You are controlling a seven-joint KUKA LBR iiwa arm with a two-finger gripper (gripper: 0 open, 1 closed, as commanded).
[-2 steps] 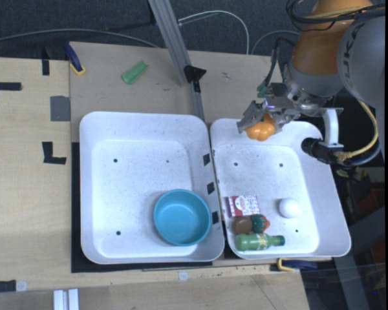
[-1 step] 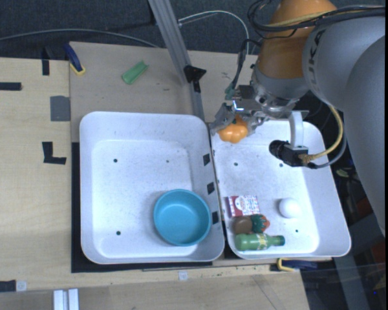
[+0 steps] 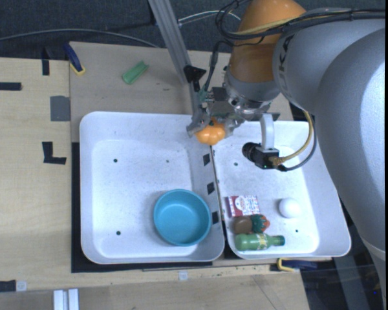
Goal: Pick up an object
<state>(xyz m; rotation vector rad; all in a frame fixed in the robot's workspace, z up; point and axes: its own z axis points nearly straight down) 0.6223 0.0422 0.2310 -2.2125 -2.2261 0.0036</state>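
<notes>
The grey arm reaches in from the right, its orange band standing above the wrist at the far end of the bins. Below the wrist the pincer hangs over the far end of the divide where the two white bins meet. A small orange object, rounded like a little fruit, sits between its fingers, so the pincer is closed around it, and the object is raised over the bins' shared rims rather than lying on either floor.

The left bin holds a blue bowl at its near right corner, upright and close to the dividing wall. The right bin holds a cluster at its near left corner: a small red and white packet, just nearer than it a brown and red item too small to name, and at the near wall a green bottle lying on its side. A white ball rests to the right of this cluster, apart from it.

On the table beyond the left bin lies a green block, well apart from everything else.
</notes>
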